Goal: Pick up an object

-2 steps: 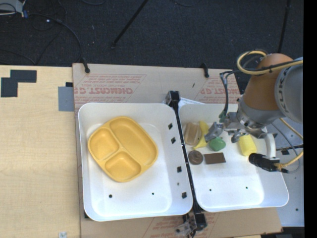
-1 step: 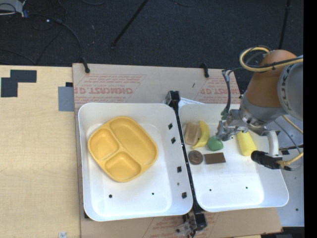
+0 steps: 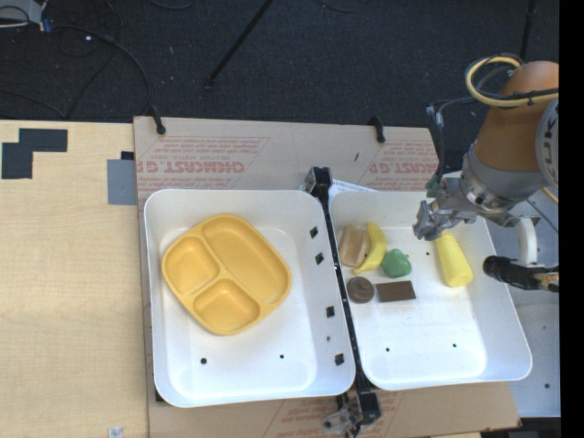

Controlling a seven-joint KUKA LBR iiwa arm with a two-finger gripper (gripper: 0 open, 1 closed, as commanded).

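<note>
The gripper (image 3: 432,223) hangs low over the right bin (image 3: 474,354), near its two o'clock corner, just at the upper end of the yellow block (image 3: 453,259). Whether it is released or clenched I cannot tell, and nothing is visibly held.

The likeliest failure, as I judge it, is a descent that lands on the block's end rather than astride it, tipping or shoving it toward the bin wall. A drift toward nine o'clock could instead knock the crowded cluster there.

That cluster, at the bin's ten o'clock, holds a banana (image 3: 373,247) touching a tan piece (image 3: 353,244), a green lump (image 3: 396,264), a brown disc (image 3: 360,289) and a dark brown slab (image 3: 396,291).

The left bin (image 3: 237,372) carries a yellow divided plate (image 3: 225,272), its three compartments bare.
</note>
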